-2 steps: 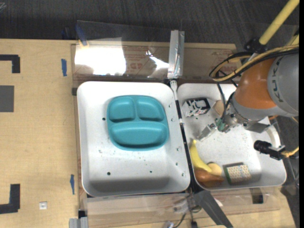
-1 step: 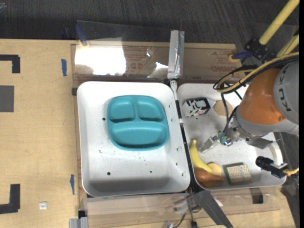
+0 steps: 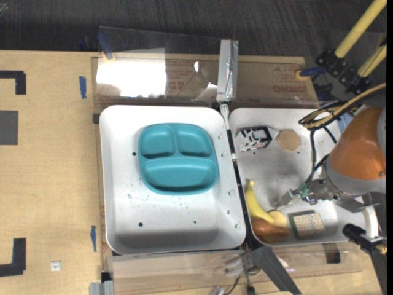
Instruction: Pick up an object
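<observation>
The right bin (image 3: 270, 165) holds several objects. A yellow banana (image 3: 256, 206) lies along its left wall near the front, with a reddish-brown rounded object (image 3: 268, 228) just below it. A small rectangular item with a grid pattern (image 3: 306, 224) rests at the front. A tan round object (image 3: 288, 141) and a black-and-white packet (image 3: 254, 137) sit at the back. My gripper (image 3: 293, 195) hangs low over the middle right of this bin, between the banana and the grid-patterned item, with nothing visibly held.
The left bin (image 3: 123, 183) bears a teal divided plate (image 3: 178, 158). The grey arm with its orange band (image 3: 362, 149) covers the right bin's right side. A clear upright panel (image 3: 226, 69) stands behind the bins. Cables (image 3: 325, 112) loop near the arm.
</observation>
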`<state>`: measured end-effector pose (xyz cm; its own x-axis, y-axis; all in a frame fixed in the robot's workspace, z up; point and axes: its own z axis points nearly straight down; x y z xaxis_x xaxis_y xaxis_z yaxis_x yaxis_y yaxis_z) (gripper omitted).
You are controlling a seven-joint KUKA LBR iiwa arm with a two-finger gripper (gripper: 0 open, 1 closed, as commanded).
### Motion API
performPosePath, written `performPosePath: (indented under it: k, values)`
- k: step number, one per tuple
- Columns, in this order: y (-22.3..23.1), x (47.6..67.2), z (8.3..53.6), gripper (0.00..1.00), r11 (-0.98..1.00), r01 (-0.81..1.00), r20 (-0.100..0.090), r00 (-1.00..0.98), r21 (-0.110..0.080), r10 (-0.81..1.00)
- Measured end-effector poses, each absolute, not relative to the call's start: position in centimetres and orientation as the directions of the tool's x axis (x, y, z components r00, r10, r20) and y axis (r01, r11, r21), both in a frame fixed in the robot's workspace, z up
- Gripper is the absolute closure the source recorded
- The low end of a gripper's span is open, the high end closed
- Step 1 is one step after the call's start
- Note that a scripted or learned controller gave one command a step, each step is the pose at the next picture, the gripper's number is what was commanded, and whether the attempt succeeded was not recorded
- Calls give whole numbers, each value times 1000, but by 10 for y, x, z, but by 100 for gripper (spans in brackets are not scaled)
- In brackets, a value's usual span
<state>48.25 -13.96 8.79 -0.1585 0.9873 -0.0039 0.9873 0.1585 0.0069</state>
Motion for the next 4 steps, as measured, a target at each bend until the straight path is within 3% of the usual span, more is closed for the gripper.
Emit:
performPosePath:
  k: [1,2,3,4]
  values:
    - [-94,567,88,0,477,879,-5,-477,10,879]
    - [-172,573,87,0,362,932,-6,-362,5,932]
    - [-175,582,98,0,488,873,-4,-488,4,873]
    - [-107,551,88,0,415,910,-2,-415,7,910]
